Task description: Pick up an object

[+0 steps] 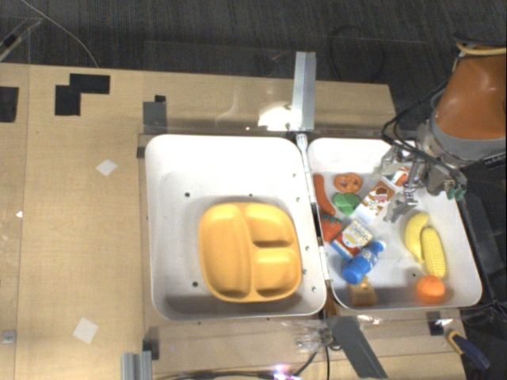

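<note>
Crowding the right bin (474,285): banana (413,234) and corn cob (432,252) side by side, orange (430,288) just below them, blue bottle (362,264), green piece (345,203), red sausage (320,193) along the divider. Gripper (405,187) low over the bin's upper part beside a small carton (379,200); grip state cannot be told. Left bin (166,172): yellow divided tray (249,251). Light wood bench (71,236), dark floor (198,14) beyond.

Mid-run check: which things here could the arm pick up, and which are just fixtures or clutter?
For the job, in the right bin:
end effector
banana
corn cob
orange
blue bottle
green toy
red sausage

Just there:
yellow divided tray in the left bin
wooden bench
</note>
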